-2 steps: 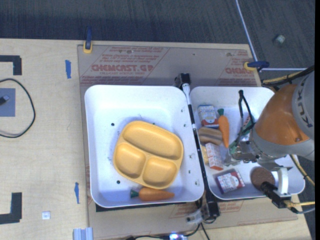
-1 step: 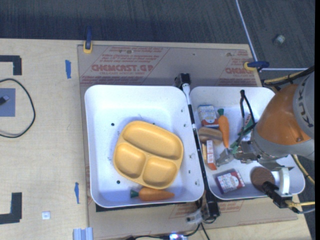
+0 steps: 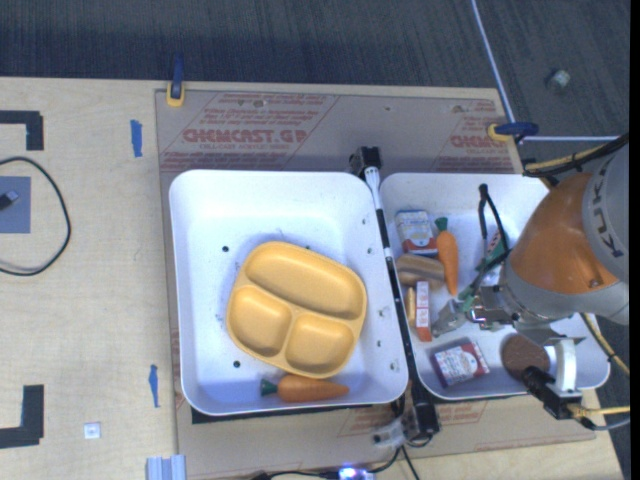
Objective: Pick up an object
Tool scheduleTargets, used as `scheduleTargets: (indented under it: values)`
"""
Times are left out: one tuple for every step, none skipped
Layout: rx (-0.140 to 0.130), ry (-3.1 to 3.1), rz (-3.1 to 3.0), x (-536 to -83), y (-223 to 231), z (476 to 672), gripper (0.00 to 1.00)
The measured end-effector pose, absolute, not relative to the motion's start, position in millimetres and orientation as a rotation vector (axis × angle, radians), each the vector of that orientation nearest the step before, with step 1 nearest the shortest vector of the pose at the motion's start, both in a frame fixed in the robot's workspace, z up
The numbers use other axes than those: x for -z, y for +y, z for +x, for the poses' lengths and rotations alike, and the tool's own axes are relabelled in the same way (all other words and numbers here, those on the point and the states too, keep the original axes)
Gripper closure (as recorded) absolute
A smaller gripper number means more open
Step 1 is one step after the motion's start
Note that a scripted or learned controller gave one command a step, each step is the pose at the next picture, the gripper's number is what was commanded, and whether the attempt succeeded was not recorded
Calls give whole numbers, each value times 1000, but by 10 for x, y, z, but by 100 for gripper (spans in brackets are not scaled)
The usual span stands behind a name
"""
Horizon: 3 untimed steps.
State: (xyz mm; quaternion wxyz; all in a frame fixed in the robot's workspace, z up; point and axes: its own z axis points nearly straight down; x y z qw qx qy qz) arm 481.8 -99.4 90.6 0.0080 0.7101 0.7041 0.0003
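Note:
My gripper [image 3: 455, 315] hangs low in the right bin [image 3: 520, 196], its metal fingers pointing left toward a pile of small items. Right beside the fingertips lie a narrow red-and-white packet [image 3: 422, 307] and a brown sausage-like piece [image 3: 420, 267]. A carrot [image 3: 448, 256] lies just above them, and a red-and-white pouch [image 3: 413, 230] sits further back. A dark red packet with a white label [image 3: 459, 363] rests below the gripper. Nothing shows between the fingers.
The left bin [image 3: 200, 218] holds a yellow three-compartment plate [image 3: 295, 308] and a second carrot [image 3: 305, 389] at its front edge. A brown disc [image 3: 520, 354] lies under the wrist in the right bin. Black cables run along the divider between the bins.

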Motion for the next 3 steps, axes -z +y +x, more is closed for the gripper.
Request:
scheduleTargets:
  values:
    - [-1,2201,2219,-904,-996,4818,0]
    - [-2,2202,2219,-902,-1003,4818,0]
    - [0,2199,2219,-902,-994,4819,0]
